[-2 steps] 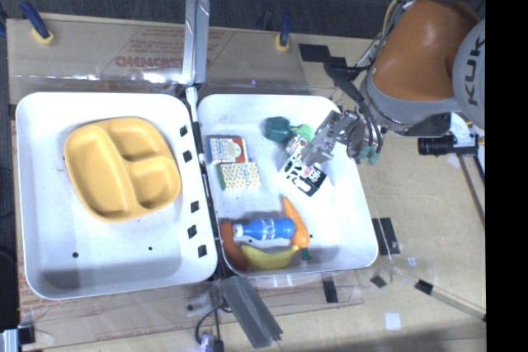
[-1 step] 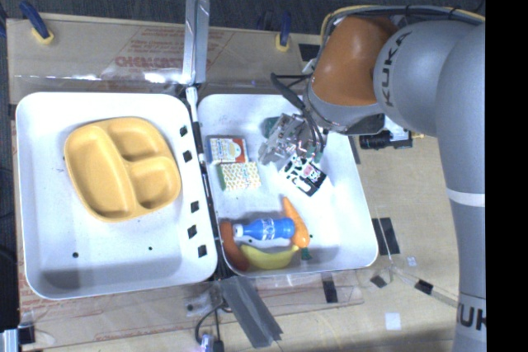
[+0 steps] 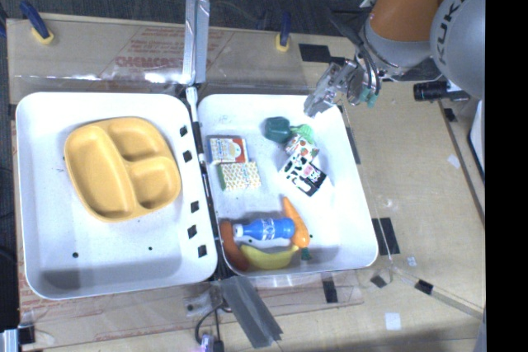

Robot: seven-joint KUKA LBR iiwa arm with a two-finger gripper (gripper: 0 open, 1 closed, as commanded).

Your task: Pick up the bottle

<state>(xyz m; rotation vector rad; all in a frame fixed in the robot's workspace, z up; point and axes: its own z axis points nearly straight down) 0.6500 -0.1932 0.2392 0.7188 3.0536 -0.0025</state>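
The blue-and-white bottle (image 3: pixel 266 231) is lying on its side at about six o'clock in the right bin (image 3: pixel 356 202), resting against a banana (image 3: pixel 268 257) and a carrot (image 3: pixel 295 221), so the pick looks not yet begun. The gripper (image 3: pixel 318 105) is hanging over the bin's one o'clock corner, well apart from it; whether its fingers are spread or closed I cannot tell.

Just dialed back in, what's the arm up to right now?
The KUKA arm reaches in from the right, with its gripper above the far right corner of the right bin, holding nothing. The blue and white bottle lies untouched on its side at the bin's near edge, among a banana and a carrot. The left bin holds a yellow divided tray.
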